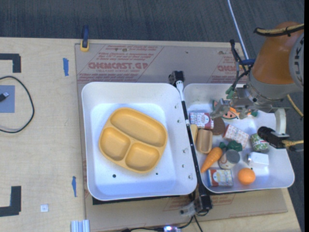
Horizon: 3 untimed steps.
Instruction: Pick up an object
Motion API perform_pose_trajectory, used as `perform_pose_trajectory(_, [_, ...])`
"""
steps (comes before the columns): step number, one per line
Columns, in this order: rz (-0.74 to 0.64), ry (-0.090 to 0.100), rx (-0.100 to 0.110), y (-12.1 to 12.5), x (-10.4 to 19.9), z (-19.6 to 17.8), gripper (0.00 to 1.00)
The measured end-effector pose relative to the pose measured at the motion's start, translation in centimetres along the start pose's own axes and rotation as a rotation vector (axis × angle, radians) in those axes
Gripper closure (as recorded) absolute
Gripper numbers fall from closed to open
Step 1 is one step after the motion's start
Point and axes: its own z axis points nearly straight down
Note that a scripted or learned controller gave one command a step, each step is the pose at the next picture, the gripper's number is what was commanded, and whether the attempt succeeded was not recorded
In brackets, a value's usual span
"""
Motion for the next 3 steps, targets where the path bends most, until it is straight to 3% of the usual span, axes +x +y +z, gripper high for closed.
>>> perform_pose_trajectory(1, [0.002, -0.003, -0.004, -7.8, -4.1, 10.0, 0.00])
perform_pose_trajectory(2, [0.002, -0.005, -0.012, -7.6, -4.1, 8.9, 1.00])
perform_pose_trajectory(3, [0.000, -0.002, -0.008, -5.1, 0.0, 9.9, 1.00])
